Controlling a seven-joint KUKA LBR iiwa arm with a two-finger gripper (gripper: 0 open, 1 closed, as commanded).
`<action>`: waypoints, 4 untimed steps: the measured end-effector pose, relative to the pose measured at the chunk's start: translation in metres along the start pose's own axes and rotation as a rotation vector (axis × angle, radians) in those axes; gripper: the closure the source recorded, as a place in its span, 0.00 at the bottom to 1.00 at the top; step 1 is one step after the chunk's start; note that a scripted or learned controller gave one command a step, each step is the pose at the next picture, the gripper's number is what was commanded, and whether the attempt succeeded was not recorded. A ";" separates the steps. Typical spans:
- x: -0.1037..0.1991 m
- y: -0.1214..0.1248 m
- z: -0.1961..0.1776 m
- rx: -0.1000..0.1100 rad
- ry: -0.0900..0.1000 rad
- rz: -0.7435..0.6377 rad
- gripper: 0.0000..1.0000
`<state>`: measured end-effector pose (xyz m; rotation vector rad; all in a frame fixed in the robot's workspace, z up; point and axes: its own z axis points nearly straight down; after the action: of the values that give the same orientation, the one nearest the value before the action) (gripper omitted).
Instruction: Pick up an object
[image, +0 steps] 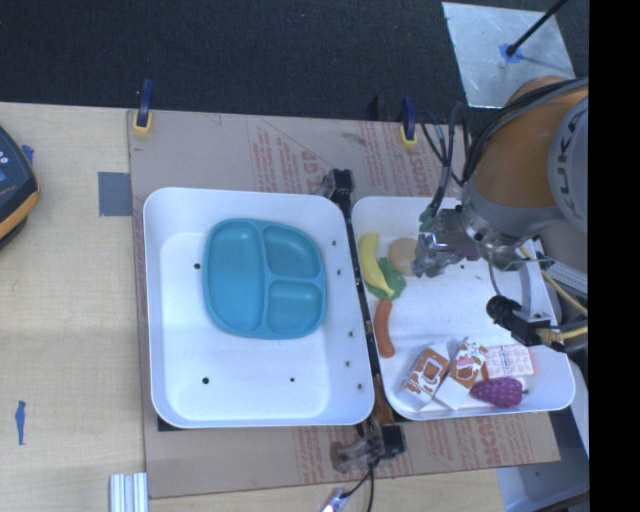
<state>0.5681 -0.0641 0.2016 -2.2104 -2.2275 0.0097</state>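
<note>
My gripper (428, 256) hangs low over the upper left part of the right bin (445, 300), just right of a beige roundish item (402, 252). A yellow banana (372, 264) lies along the bin's left wall with a green item (392, 278) against it. An orange carrot-like stick (384, 328) lies below them. Small cartons (428, 374) (468, 368) (508, 360) and a purple grape bunch (497, 391) sit near the bin's front edge. Nothing shows between the gripper's tips.
The left bin (175, 300) holds a blue divided plate (265, 278). The arm's grey body and orange band (520, 150) cover the right bin's upper right corner. A black clamp (520, 320) juts in at the right. Cardboard lies under both bins.
</note>
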 end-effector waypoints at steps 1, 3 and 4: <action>-0.001 0.000 -0.010 0.002 -0.001 -0.001 1.00; -0.003 0.000 -0.030 0.005 -0.002 -0.003 1.00; -0.003 0.000 -0.040 0.006 -0.002 -0.005 1.00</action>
<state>0.5686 -0.0674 0.2420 -2.2028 -2.2312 0.0182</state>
